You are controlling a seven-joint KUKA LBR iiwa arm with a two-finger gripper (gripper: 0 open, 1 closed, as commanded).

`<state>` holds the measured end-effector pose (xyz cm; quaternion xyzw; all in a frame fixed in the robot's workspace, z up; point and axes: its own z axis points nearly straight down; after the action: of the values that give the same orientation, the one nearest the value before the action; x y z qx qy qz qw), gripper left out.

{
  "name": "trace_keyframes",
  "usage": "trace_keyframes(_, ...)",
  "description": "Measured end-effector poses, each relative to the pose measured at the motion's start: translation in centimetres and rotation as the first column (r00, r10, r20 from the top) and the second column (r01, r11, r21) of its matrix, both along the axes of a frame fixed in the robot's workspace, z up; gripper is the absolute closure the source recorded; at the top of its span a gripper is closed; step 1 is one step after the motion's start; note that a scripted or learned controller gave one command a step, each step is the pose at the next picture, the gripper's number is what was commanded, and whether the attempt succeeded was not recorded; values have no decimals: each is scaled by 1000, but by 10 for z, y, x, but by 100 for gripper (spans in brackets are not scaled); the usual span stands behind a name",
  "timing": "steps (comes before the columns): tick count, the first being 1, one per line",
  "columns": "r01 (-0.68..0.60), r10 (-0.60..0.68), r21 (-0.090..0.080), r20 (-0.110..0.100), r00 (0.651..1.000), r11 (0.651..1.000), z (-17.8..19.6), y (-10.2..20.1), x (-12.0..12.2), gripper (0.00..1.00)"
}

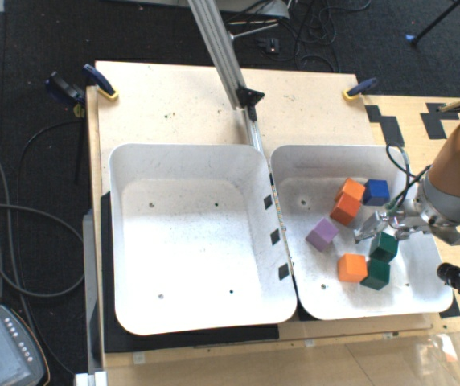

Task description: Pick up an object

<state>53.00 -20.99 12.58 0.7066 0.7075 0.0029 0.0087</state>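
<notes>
Hovering in the right bin (310, 300), the gripper (384, 230) is seen above a green cube (384, 247); jaw state cannot be told. Centring is advised before closing.

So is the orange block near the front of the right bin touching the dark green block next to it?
Touching. In the camera view, the orange block and the dark green block sit side by side in the right bin with their facing sides meeting and no white floor between them.

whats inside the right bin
The right bin holds six blocks: an orange block, a blue one, a purple one, a second orange and two dark green. The tool hides the bin floor beneath it.
</notes>
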Motion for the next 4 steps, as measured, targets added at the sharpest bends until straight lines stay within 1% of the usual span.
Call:
trace_keyframes(1, 2, -2, 5, -13, 1000, 1000, -30, -1, 1, 0)
trace_keyframes(2, 2, -2, 7, -14, 1000, 1000, -20, 0, 1, 100)
trace_keyframes(3, -2, 2, 6, -11, 1000, 1000, 24, 4, 7, 100)
trace_keyframes(4, -2, 2, 5, -9, 1000, 1000, 78, 4, 9, 100)
